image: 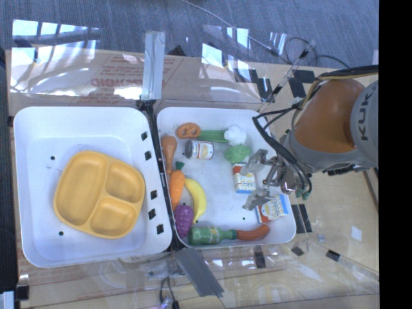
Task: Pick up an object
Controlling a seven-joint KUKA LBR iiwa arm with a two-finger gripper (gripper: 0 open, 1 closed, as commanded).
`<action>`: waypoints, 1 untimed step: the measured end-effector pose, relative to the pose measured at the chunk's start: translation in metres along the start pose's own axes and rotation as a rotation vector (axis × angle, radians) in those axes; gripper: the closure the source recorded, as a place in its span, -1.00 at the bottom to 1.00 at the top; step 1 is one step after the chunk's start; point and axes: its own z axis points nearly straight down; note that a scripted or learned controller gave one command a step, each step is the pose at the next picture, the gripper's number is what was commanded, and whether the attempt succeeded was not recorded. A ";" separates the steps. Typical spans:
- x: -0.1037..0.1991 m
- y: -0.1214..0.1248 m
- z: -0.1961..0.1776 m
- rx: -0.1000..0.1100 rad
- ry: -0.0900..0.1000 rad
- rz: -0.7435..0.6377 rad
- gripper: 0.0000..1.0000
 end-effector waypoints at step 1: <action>-0.022 0.021 0.073 0.001 -0.007 0.044 -1.00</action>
